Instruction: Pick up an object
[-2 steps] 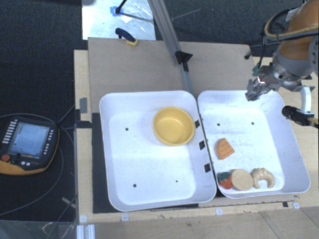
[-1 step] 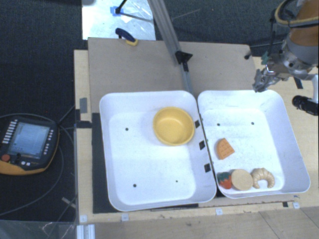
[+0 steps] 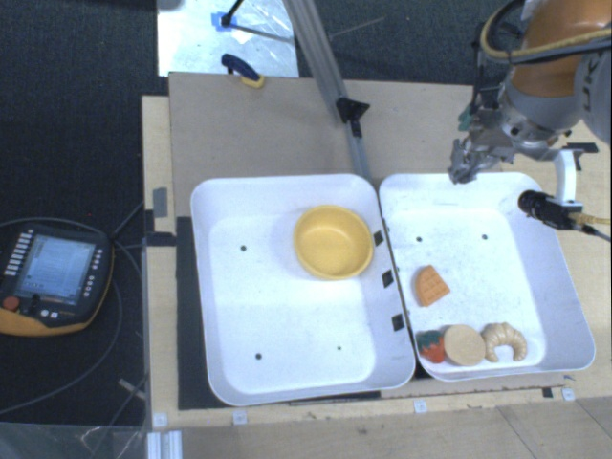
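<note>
In the right bin (image 3: 497,218) lie an orange wedge (image 3: 431,286), a round tan disc (image 3: 464,345), a croissant-shaped piece (image 3: 505,341) and a small red and green piece (image 3: 431,345), all toward the near side. A yellow bowl (image 3: 333,241) sits in the left bin (image 3: 239,285) near its far right corner. My gripper (image 3: 464,171) hangs over the far edge of the right bin, well away from all the objects. Nothing is seen between its fingers.
A slanted metal pole (image 3: 320,51) with a black clamp (image 3: 352,111) crosses behind the bins. A yellow and blue clamp (image 3: 241,69) lies on the brown board. A teach pendant (image 3: 50,275) rests on the floor at left.
</note>
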You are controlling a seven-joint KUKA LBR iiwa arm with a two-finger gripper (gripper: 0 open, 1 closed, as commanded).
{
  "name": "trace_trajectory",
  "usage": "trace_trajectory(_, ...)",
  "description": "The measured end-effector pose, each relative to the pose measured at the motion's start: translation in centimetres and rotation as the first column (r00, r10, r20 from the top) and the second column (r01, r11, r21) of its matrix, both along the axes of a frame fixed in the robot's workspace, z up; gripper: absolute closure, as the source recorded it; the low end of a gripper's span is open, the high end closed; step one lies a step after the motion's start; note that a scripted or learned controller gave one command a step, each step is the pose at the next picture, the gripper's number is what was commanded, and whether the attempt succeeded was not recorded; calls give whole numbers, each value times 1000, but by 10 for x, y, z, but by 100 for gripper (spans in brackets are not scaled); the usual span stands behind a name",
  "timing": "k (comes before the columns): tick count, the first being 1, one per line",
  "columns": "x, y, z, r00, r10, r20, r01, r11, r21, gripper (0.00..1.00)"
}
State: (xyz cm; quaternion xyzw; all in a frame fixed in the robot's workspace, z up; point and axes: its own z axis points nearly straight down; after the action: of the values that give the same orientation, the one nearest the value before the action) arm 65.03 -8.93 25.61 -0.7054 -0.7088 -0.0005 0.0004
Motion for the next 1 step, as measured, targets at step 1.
trace_trajectory(1, -15, 41, -5, 1000, -1, 0, 1, 1000, 0, 100)
